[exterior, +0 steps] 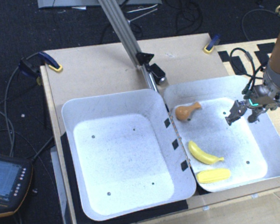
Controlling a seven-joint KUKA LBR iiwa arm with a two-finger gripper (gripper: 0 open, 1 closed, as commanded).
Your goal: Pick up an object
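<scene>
White bins: I see two shallow bins side by side on the pale worktop; the left bin sits at frame centre-left, the right bin at centre-right.
Arm: it comes in from the right edge of the frame, over the right bin's upper right part.
Pincer: the pincer hangs over the right bin's upper right area; its dark fingers look slightly apart, and I see nothing between them.
Contact: I can't tell whether the tips touch the bin floor.
Brown object: a brown pear-shaped object lies at the right bin's upper left, well apart from the pincer.
Banana: a yellow banana lies lower in the same bin, near its left wall.
Yellow piece: a second yellow piece lies just below the banana, near the bin's lower edge.
</scene>
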